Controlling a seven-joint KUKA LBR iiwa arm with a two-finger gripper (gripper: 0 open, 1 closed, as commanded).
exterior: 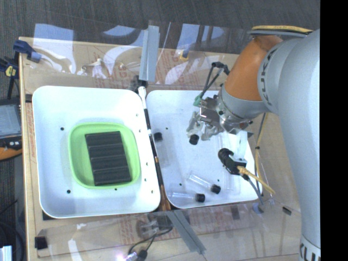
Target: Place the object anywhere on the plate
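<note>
We look down from one fixed camera set above the bench (98,238), tilted so the far edge sits at the top of the frame and the near edge at the bottom. The camera is close enough that the two white bins take up most of the middle: the left bin (49,145) with a green plate (76,145) in it, the right bin (174,118) beside it, their inner edges touching. The arm (283,91) enters from our right and looms large, since it stands nearer the lens than the bins. Dark floor (81,4) shows along the top.
</note>
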